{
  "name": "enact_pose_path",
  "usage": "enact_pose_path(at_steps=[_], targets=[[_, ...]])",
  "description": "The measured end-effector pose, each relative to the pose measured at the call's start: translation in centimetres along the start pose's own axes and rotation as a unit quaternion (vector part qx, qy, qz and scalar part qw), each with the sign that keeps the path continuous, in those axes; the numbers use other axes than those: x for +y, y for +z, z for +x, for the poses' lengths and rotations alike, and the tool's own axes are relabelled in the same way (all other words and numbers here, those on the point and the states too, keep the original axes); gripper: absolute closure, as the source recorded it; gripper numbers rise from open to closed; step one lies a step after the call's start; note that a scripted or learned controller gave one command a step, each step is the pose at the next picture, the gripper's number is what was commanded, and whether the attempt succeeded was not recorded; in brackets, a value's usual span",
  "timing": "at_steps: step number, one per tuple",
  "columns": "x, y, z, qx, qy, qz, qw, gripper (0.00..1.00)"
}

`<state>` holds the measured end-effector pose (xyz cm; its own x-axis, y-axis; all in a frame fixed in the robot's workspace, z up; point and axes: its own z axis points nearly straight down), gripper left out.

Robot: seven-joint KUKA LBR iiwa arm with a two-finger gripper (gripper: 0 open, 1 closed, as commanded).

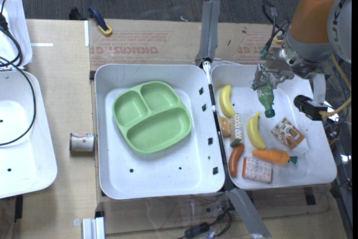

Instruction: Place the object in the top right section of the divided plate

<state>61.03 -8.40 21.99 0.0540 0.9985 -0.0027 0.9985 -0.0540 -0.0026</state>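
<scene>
Green bottle [267,100] upright-tilted, right bin; green divided plate [152,117] left.

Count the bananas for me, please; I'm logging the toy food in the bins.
2, both in the right bin: one banana near its upper left corner, another banana mid-bin, just above the carrot. None looks hidden.

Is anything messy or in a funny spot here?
The green bottle hangs off the bin floor in the gripper. A small can lies on its side on the bench, left of the plate's bin.
</scene>
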Motion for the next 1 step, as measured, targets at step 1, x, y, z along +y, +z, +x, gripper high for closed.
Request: enact_pose_path(at_steps=[1], targets=[[0.01,-0.01,0.00,0.000,0.000,0.000,1.0000,0.00]])
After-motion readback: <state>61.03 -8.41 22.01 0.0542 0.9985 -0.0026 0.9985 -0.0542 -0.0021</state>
